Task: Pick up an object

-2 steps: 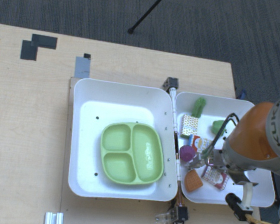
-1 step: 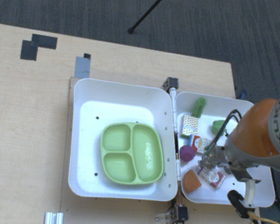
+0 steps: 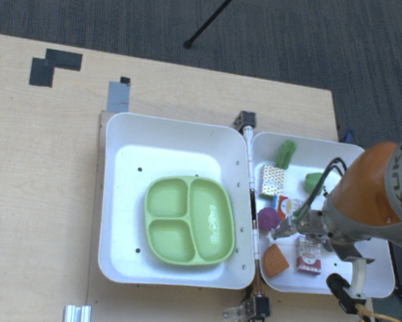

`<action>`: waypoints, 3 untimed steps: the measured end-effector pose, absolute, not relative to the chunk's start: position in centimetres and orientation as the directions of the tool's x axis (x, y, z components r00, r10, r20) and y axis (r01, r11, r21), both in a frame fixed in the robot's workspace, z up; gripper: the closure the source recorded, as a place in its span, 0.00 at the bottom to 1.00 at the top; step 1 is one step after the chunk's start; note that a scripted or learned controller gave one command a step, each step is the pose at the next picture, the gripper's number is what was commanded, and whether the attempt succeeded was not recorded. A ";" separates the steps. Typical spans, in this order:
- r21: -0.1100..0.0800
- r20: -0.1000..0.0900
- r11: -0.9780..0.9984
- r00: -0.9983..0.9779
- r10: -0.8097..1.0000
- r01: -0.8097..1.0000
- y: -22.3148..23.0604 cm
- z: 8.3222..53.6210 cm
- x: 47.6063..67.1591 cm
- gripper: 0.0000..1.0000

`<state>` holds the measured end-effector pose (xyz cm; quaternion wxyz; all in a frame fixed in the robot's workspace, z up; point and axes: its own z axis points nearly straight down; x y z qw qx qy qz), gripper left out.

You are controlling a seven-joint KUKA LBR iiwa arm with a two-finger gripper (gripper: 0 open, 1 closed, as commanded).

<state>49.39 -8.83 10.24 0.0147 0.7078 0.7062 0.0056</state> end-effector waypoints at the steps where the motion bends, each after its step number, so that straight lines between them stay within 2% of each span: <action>1: 0.035 -0.017 -0.002 0.003 1.000 0.999 -8.9 11.3 49.6 1.00; 2: 0.035 -0.018 -0.002 0.003 1.000 0.999 -9.0 11.3 49.5 0.00; 3: 0.038 -0.018 -0.001 0.002 1.000 0.999 -8.9 12.4 49.7 1.00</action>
